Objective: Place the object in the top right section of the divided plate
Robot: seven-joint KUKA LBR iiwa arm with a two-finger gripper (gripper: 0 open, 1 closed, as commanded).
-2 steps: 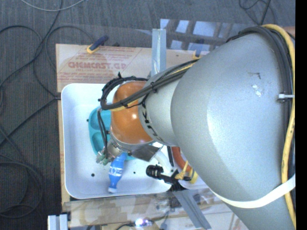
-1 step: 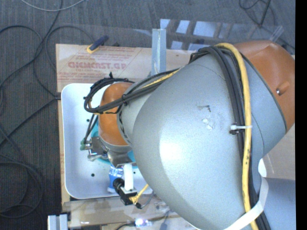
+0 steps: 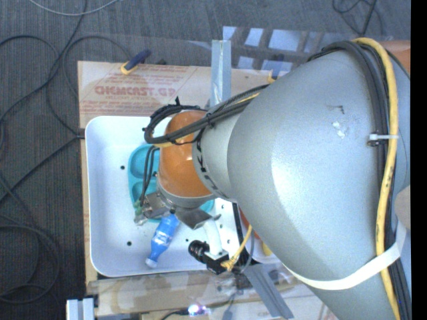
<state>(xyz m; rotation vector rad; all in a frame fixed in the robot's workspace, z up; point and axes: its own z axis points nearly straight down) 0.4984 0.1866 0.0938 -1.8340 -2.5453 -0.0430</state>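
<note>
- A large grey arm point(image 3: 300, 172) reaches in from the right and covers most of the scene, its orange band point(image 3: 179, 155) hanging over the left white bin point(image 3: 107, 199).
- The pincer point(image 3: 148, 211) sits under the wrist, low over the bin, near the lower edge of a teal plate point(image 3: 140, 169). It is mostly hidden by the wrist, so I cannot tell how it is set or whether it holds anything.
- The plate lies in the middle of the bin. Just a sliver of it shows at the left of the orange band; its sections cannot be made out.
- A blue bottle point(image 3: 162, 237) lies tilted on the bin floor, just below the pincer and plate, cap end toward the near rim. It looks to be the object to move, though that is a guess.
- The bottle appears to rest on the bin, not on the plate, and whether it touches the pincer is unclear.
- Judged from this, the placing is not done: the bottle needs a firm grasp, a lift, and a carry to the plate's top right section.
- Black cables point(image 3: 167, 122) loop around the wrist.
</note>
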